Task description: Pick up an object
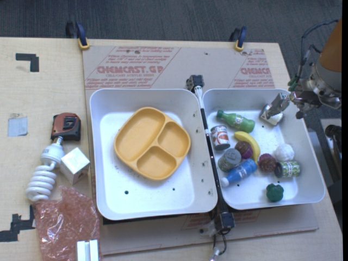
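In right bin (312, 162): glossy green bottle (236, 120), curved banana (248, 143) (fingers' (273, 113) state unclear).

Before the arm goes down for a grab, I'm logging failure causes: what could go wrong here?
The banana, soda can, blue bottle and grey lid lie crowded, so the fingers may nudge neighbours. The gripper sits near the right bin's far wall, risking a miss.

A pale wooden bench (38, 31) stretches far left of the pincer, dark grey carpet (179, 7) lies above, beyond the bench's far edge.
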Robot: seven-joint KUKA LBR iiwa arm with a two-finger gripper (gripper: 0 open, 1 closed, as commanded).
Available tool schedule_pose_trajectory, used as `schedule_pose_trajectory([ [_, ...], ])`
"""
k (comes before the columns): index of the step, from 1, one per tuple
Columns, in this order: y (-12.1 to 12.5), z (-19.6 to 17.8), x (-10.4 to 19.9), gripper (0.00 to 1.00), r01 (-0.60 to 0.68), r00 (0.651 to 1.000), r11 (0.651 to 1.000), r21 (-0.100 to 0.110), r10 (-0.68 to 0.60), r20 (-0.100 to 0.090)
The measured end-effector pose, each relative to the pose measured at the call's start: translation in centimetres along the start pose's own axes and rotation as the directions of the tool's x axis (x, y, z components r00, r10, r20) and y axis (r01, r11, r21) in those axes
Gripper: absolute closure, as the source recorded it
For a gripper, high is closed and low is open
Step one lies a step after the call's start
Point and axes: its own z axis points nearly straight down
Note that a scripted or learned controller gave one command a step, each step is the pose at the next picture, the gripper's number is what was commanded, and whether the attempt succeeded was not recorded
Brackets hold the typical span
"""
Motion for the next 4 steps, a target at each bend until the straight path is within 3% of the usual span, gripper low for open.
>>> schedule_pose_trajectory([
  [1, 6.6, 12.7, -1.9, 0.0, 0.002, 1.0, 1.0, -0.018, -0.001, 0.008],
  [2, 6.6, 11.7, -2.0, 1.0, 0.004, 1.0, 1.0, -0.017, -0.004, 0.01],
  [3, 6.6, 11.6, -2.0, 0.0, 0.004, 1.0, 1.0, -0.017, -0.004, 0.01],
  [4, 1.7, 14.8, 1.1, 0.0, -0.002, 1.0, 1.0, -0.001, 0.002, 0.0],
])
